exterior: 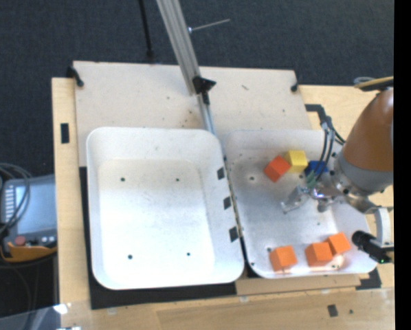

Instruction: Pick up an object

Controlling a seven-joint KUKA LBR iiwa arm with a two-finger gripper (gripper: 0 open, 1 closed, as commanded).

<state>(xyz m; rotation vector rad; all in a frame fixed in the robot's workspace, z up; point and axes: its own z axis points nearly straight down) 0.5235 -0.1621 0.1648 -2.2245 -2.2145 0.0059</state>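
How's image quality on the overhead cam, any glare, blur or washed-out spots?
Camera view: soft all over, blocky edges; the left bin is nearly blown out, its rim barely shaded; the gripper is a smeared metallic blur; the orange blocks and the yellow block stay distinct.

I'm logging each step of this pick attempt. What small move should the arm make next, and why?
Probably a short shift toward the orange block and the yellow block touching it, then a descent. The gripper sits over bare floor of the right bin, just below that pair, with nothing seen between its fingers. The other three orange blocks lie farther off, along the bin's near edge.
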